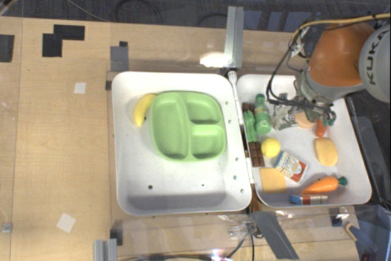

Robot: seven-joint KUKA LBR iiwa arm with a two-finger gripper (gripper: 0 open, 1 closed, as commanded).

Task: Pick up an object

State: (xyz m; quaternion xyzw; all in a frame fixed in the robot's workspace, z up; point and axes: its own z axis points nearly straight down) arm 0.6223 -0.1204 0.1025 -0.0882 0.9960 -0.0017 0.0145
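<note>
The right bin (357, 150) holds several objects. My gripper (298, 114) hangs low over its upper middle, under the orange wrist band (335, 57). A pale peach object (304, 120) and a small red-orange piece (320, 128) lie right at the gripper's tip, partly hidden by it. Just left of the gripper lies a green bottle (261, 117). Lower in the bin are a yellow lemon (270, 147), a small printed carton (289, 166), a yellow oval piece (326, 151), a carrot (321, 185) and an orange block (273, 180).
A brown bar (251, 139) lies along the right bin's left wall, and a blue and red marker (308, 198) at its front edge. The left bin (134, 192) bears a green divided plate (186, 124) and a banana (142, 109). Black cables loop beside the wrist.
</note>
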